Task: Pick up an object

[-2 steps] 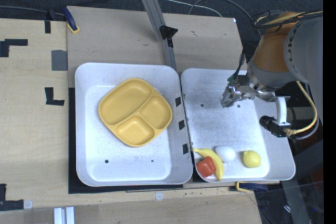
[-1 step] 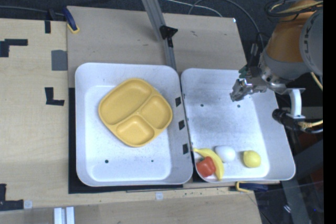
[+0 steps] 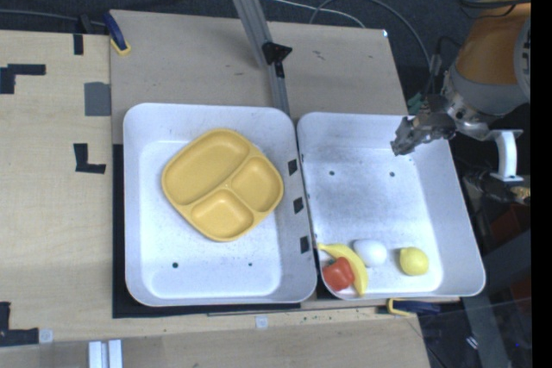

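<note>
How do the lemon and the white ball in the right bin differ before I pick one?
The lemon is yellow; the white ball is white. The lemon lies apart from the other items, nearer the bin's right wall; the white ball sits against the banana. Both are small, roundish and rest near the right bin's front edge.

Even, soft overhead light leaves the white bins (image 3: 379, 142) to the left of the gripper (image 3: 405, 142) bright with faint shadows, while the floor behind it stays dim and the whole picture is slightly soft and grainy.
</note>
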`<act>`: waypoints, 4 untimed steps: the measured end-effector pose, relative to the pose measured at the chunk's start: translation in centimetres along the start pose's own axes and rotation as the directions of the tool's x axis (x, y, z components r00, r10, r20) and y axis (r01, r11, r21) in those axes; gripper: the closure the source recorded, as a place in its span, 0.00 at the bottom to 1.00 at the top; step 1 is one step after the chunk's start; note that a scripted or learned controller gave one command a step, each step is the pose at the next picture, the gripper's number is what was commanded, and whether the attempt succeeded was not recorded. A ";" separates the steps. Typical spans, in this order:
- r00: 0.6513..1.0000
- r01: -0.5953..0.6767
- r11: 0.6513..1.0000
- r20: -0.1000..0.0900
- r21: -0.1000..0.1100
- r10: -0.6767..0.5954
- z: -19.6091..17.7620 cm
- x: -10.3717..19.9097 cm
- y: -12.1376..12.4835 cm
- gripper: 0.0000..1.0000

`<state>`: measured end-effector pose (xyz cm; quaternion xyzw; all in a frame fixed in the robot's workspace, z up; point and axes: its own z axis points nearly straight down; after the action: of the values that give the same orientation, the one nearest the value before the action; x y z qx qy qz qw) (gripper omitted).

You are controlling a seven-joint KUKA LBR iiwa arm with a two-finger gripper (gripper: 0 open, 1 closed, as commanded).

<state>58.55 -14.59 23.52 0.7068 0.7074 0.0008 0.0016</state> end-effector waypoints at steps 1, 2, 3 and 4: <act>1.000 0.001 1.000 -0.001 0.001 -0.001 -2.8 0.0 0.1 1.00; 1.000 0.005 1.000 -0.002 0.005 -0.005 -1.2 5.6 0.4 1.00; 1.000 0.006 1.000 -0.003 0.004 -0.006 -1.6 10.6 0.4 1.00; 1.000 0.006 1.000 -0.002 0.006 -0.005 -0.9 15.3 0.2 1.00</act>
<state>58.70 0.76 24.40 0.7048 0.7094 -0.0004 -0.0011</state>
